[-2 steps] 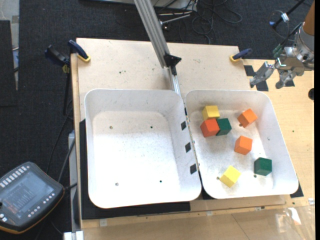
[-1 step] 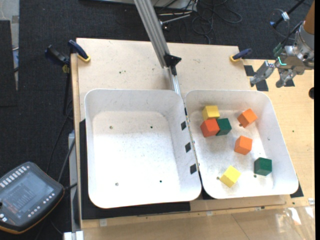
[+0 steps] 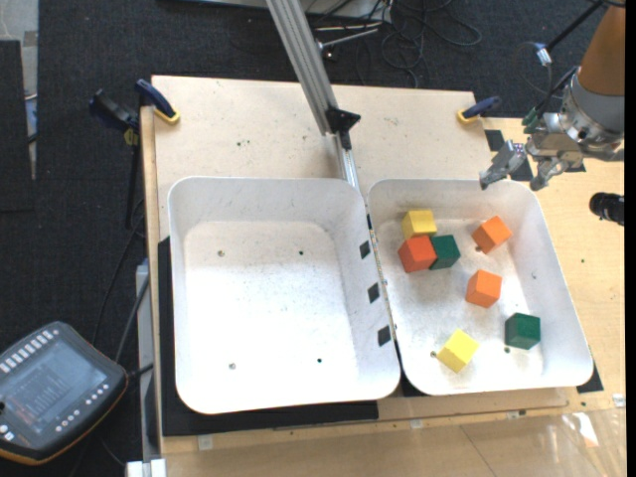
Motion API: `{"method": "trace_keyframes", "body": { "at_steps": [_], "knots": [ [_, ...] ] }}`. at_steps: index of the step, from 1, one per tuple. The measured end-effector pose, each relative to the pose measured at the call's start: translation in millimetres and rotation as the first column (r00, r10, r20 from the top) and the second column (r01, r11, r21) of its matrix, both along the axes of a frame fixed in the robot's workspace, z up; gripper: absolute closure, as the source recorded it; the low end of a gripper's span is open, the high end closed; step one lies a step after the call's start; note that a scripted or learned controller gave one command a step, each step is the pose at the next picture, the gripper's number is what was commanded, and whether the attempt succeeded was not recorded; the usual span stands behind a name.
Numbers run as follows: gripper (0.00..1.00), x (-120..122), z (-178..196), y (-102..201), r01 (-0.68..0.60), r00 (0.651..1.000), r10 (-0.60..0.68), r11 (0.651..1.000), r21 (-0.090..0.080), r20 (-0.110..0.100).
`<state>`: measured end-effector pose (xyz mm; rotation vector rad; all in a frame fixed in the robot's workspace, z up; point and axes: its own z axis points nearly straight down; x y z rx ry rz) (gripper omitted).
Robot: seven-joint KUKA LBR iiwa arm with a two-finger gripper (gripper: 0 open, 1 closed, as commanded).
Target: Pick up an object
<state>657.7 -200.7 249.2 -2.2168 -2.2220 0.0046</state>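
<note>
The right bin (image 3: 562,296) holds several cubes. A yellow cube (image 3: 419,223), a red cube (image 3: 417,253) and a dark green cube (image 3: 445,251) cluster at its upper left. An orange cube (image 3: 491,234) lies near the far wall, and another orange cube (image 3: 484,288) sits mid-bin. A green cube (image 3: 522,331) and a yellow cube (image 3: 458,350) rest near the front. My gripper (image 3: 517,175) hangs above the bin's far right rim. It is open, with nothing between its fingers, and it stands up and to the right of the nearer orange cube.
The left bin (image 3: 258,296) lies beside the right one and shares a middle wall with it. A slanted metal pole (image 3: 303,48) reaches down to the bins' far junction. Clamps (image 3: 159,102) mark the board's far corners. A teach pendant (image 3: 50,391) sits at the lower left.
</note>
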Motion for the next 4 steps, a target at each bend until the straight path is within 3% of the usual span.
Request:
{"method": "trace_keyframes", "body": {
  "at_steps": [2,3,4],
  "knots": [
    [0.0,-7.4,-116.4,-9.3,0.003,1.0,-0.003,1.0,0.0,-0.001],
    [1.0,-5.1,-101.8,-9.1,0.002,1.0,-0.002,1.0,-0.002,0.008],
    [1.0,-7.0,-38.4,-13.9,0.003,1.0,-0.003,1.0,-0.003,0.013]
  ]
}}
